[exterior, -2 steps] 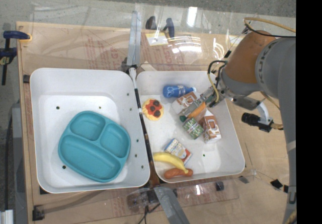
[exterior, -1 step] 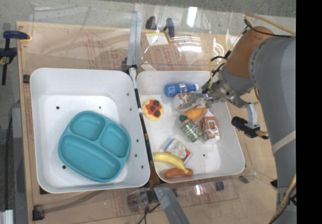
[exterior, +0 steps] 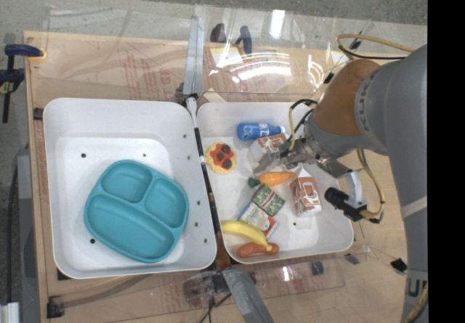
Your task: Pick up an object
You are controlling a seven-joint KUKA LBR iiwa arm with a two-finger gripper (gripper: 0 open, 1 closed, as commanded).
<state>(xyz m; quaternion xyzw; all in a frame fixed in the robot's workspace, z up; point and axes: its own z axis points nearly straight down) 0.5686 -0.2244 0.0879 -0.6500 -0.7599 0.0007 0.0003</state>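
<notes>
arm: grey wrist reaches in from 3 o'clock and is low over the right bin
gripper: fingers spread and empty, tips just above the carrot, near the bin's centre
target (judged): the carrot, lying roughly 9-to-3 with its green end at 9 o'clock; it is the item closest under the tips
neighbours: brown carton at 12 o'clock of the carrot, blue bottle beyond it; red-brown carton at 4 o'clock; green carton at 6 o'clock; pizza toy at 9 o'clock
further off: banana and sausage by the 6 o'clock rim
left bin: holds the teal divided plate, not involved
technique: straddle the carrot across its narrow width, descend straight, close only once both tips are below its top
risk: tight clutter; a tip may land on the brown carton or nudge the carrot aside
</notes>
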